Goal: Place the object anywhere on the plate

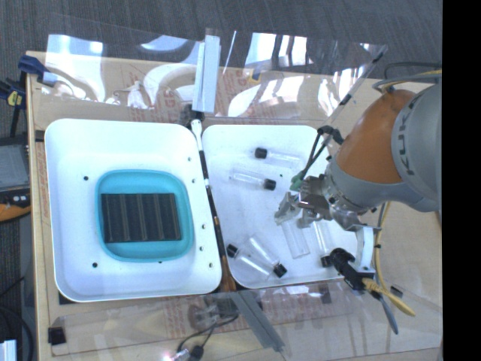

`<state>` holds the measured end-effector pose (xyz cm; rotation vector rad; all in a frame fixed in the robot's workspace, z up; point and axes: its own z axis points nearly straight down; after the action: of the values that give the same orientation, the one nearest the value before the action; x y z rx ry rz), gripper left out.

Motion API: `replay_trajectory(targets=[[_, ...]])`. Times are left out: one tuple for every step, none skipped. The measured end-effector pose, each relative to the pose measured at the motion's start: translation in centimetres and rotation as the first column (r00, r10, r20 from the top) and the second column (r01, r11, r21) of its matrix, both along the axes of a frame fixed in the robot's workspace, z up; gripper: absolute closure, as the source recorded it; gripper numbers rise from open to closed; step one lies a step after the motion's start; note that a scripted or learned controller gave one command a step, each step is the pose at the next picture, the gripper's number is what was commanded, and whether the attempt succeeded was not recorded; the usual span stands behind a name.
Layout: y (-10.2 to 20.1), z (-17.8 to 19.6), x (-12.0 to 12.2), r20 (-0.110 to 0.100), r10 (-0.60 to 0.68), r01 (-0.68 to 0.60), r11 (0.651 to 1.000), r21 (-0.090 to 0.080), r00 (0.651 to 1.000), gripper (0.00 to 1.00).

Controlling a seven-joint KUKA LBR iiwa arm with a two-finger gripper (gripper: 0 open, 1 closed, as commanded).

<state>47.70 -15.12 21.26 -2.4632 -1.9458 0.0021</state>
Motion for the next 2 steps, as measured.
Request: replay_trajectory(targets=[[7.7,-2.2,-0.1,-0.003,0.099,-0.099,0.995,-0.001,0.995,1.0],[15.7,-2.2,2.8,0.0,0.289,-0.289,0.957,0.0,0.957,1.0]])
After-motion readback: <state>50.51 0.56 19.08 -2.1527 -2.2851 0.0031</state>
